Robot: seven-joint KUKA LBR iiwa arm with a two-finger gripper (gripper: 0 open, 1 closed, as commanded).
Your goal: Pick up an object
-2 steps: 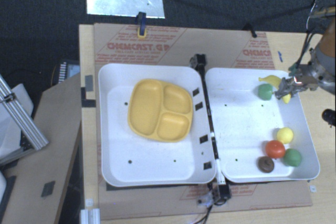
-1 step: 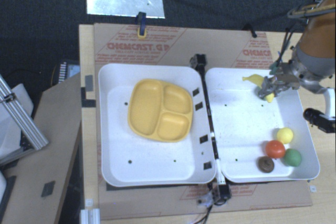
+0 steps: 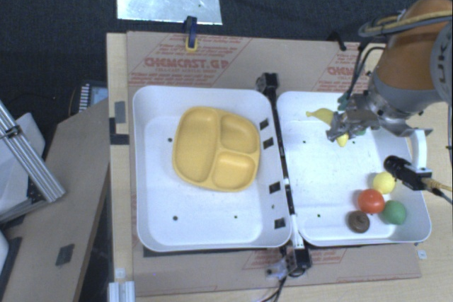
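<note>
Red lettering reading "CHEMCAST GP" runs across the brown protective sheet (image 3: 212, 56) covering the table, behind the left bin; a second print further right is partly hidden, unreadable.

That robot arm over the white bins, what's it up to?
It is trying to pick something up. The arm reaches in from the right, and its claw is down at a yellow banana near the back of the right bin. Whether it has a grip is unclear. A yellow ball, red ball, green ball and brown piece sit in the front corner. The left bin holds a yellow divided plate.
</note>
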